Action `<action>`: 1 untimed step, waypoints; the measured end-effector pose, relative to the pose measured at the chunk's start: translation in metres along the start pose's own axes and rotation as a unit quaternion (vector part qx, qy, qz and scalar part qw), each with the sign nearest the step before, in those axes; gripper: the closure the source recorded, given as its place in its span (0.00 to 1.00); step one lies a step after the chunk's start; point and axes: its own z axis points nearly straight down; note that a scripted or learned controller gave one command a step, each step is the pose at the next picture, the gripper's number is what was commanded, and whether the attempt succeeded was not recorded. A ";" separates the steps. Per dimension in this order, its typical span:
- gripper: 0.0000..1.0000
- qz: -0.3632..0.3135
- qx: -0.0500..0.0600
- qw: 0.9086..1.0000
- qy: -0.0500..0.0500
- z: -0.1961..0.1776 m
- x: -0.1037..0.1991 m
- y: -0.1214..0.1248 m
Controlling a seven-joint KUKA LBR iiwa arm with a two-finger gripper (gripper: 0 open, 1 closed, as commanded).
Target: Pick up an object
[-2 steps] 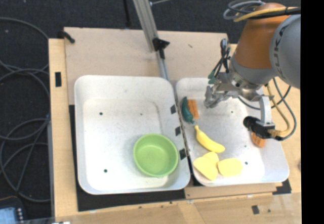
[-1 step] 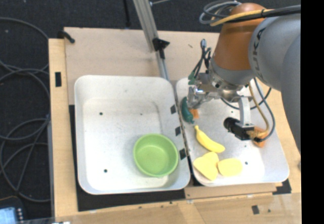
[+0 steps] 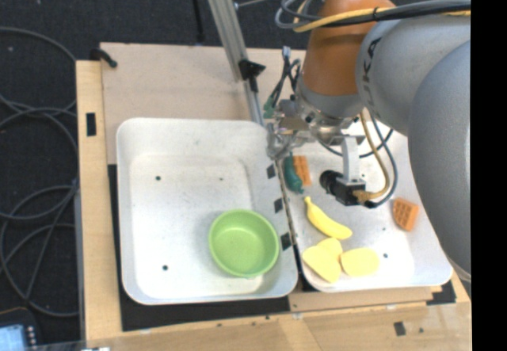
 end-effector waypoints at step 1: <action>1.00 0.000 0.001 1.000 0.000 0.005 0.053 -0.003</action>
